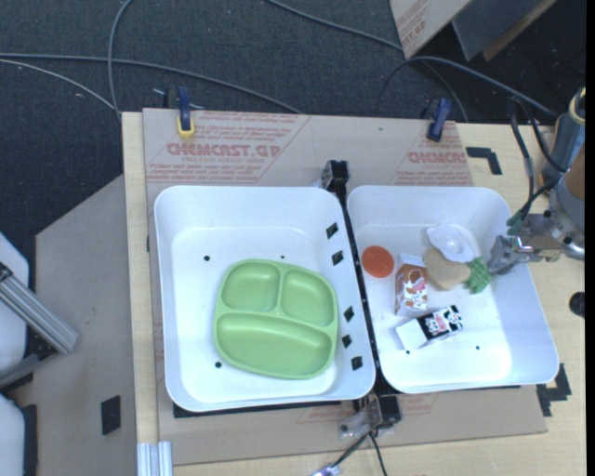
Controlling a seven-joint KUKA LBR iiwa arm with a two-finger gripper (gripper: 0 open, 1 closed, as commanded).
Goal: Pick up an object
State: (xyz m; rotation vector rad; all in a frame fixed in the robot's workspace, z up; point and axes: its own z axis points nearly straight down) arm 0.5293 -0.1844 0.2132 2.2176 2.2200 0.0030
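At three o'clock over the right bin (521,363), the gripper (502,256) nears the green toy (479,276); finger spread unclear; next, descend.

We look down on a bench (242,139) topped with a brown board printed in red lettering. Two clamps, one yellow and blue (186,112) and one blue (438,118), grip its far edge. Beyond it lies dark carpet (56,121) crossed by grey cables (116,56). A cardboard box corner (423,19) shows at top.
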